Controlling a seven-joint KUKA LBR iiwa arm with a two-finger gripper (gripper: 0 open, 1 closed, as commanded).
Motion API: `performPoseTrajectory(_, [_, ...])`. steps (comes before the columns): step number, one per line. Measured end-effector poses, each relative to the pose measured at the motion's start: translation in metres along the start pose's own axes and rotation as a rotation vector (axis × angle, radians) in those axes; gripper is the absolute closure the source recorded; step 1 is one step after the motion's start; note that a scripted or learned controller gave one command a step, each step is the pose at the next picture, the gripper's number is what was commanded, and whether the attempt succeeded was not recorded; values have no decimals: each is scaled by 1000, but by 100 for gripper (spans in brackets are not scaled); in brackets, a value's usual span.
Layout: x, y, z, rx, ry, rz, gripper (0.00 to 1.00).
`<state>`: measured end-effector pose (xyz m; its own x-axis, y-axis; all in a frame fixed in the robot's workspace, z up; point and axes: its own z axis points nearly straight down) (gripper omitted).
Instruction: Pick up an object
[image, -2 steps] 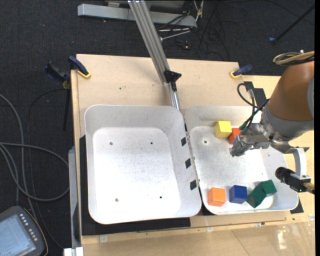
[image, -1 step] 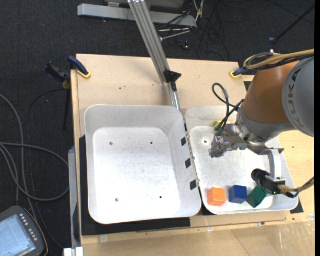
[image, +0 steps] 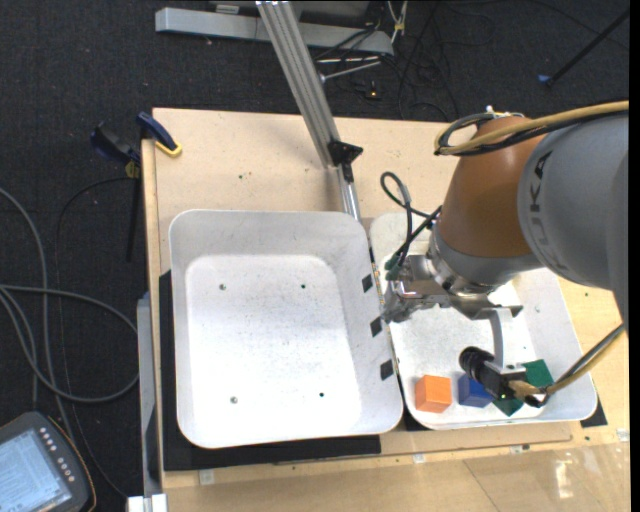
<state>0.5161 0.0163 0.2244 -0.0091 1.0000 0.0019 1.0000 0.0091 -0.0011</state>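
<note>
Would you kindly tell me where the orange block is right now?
The orange block lies in the right bin, near its front-left corner, just left of the blue block.

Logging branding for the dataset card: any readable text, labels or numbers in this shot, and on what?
"KU": large dark letters on the grey arm, cut off at the frame's right edge, so the rest of the word is unread.
Screen of the handheld pad at lower left: lit, but too small and blurred to read.
Bins, blocks and bench: no text visible.
</note>
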Motion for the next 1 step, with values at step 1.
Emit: performPoseTrajectory(1, [54,3,-14,-2,0,0,100])
